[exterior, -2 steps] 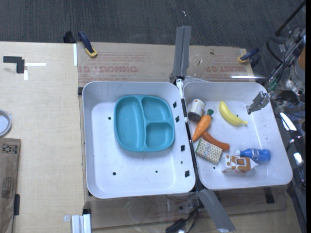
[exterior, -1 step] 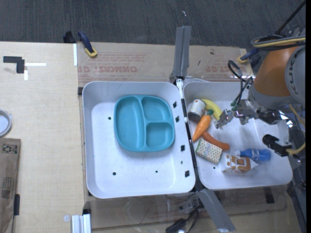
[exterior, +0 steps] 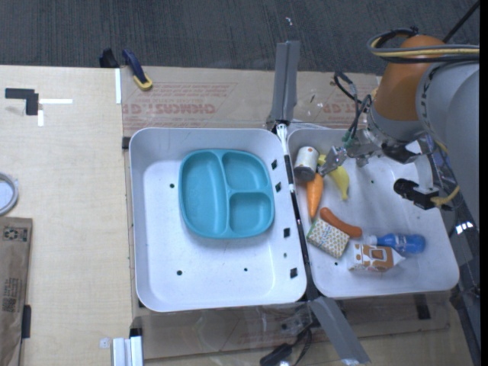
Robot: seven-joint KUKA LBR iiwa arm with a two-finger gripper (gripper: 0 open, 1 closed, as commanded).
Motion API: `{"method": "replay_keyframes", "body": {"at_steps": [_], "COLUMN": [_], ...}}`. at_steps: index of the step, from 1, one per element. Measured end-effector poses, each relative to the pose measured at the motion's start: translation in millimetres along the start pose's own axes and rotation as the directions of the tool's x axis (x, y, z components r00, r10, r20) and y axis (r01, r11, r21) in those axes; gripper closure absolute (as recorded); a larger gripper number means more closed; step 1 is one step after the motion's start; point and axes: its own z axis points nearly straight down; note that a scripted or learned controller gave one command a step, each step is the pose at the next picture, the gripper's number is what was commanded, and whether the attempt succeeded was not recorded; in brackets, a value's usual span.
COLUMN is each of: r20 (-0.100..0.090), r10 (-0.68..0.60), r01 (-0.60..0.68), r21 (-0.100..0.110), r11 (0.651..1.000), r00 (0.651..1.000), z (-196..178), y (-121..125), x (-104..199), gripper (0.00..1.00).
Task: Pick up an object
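Note:
My gripper (exterior: 333,163) reaches into the right bin (exterior: 427,280) from the upper right and hangs low over its far left part. Just under its tip lies a yellow banana (exterior: 340,182). A small pale can (exterior: 306,158) lies to the left of the tip, by the bin's left wall. An orange carrot (exterior: 314,195) lies just below the can. Nearer the front are a red sausage (exterior: 341,223), a speckled square sponge (exterior: 329,239), a blue bottle (exterior: 402,242) and a small printed carton (exterior: 374,258).
The left bin (exterior: 152,273) holds a blue divided plate (exterior: 226,193). A grey post (exterior: 286,82) stands behind the wall between the bins. The grey arm with its orange band (exterior: 404,82) fills the upper right.

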Motion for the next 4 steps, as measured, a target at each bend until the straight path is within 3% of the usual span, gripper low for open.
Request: {"method": "replay_keyframes", "body": {"at_steps": [1, 2, 3, 4], "r20": [0.001, -0.002, 0.0, -0.001], "r10": [-0.082, -0.13, -0.126, -0.008], "r01": [0.082, 0.13, 0.126, 0.008], "r21": [-0.001, 0.002, 0.001, 0.002], "r11": [0.997, 0.992, 0.992, 1.0], "r00": [0.997, 0.992, 0.992, 1.0], "z": [-22.1, 1.3, -8.5, -99.2], "y": [-4.6, -38.7, -38.7, 7.5], "x": [-34.3, 16.9, 15.3, 98.9], "gripper": [0.0, 0.0, 1.0, 1.0]}}
